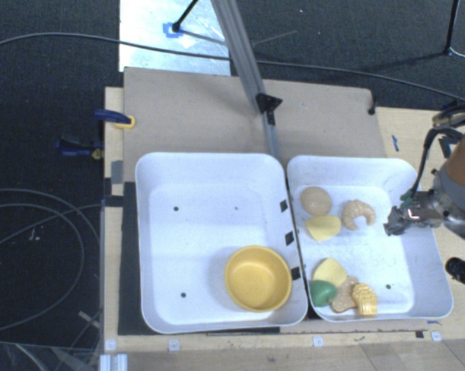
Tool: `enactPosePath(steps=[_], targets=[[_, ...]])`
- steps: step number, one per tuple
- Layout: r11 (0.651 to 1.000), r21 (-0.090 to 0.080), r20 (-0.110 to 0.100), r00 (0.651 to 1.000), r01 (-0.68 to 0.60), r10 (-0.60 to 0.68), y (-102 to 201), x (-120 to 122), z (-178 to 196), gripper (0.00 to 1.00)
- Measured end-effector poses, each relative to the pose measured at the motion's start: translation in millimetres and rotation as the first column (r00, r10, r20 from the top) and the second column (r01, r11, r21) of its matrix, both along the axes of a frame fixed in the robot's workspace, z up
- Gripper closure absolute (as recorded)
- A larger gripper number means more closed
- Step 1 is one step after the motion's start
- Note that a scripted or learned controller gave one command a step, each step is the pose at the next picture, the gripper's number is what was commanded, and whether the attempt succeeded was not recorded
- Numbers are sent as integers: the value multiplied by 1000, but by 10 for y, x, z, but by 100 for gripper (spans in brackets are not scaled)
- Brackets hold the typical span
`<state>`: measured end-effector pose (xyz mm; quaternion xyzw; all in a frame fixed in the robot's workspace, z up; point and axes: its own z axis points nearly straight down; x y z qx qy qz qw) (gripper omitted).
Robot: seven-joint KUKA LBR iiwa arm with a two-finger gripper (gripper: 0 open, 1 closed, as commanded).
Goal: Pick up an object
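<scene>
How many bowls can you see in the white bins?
1. The yellow bowl sits upright in the left bin, near its front right corner. The right bin holds small toy food pieces, none of them a bowl.

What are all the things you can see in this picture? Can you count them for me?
left bin: 1, white, left half of the bench
right bin: 1, white, right half, touching the left bin
bowl: 1, yellow, front right corner of the left bin
round bun: 1, beige, back left of the right bin
croissant: 1, tan, right of the bun
yellow piece: 1, pale yellow, just in front of the bun
front cluster: about 4 small toy foods, yellow, green, tan and orange-yellow, front left of the right bin
clamps: 2, blue and yellow, bench's left edge
pole: 1, grey, slanting over the back
gripper: 1, dark grey, over the right bin's right side
</scene>
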<state>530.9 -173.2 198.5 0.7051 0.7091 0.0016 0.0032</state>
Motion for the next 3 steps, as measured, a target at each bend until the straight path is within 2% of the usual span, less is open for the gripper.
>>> enactPosePath(steps=[1, 2, 3], targets=[[1000, 1, -1, 1000, -1, 1, -3, 17, 297, 100], [1000, 3, -3, 1000, -5, 5, 479, 37, 376, 100], [1000, 4, -5, 1000, -6, 6, 1060, 195, 319, 100]])
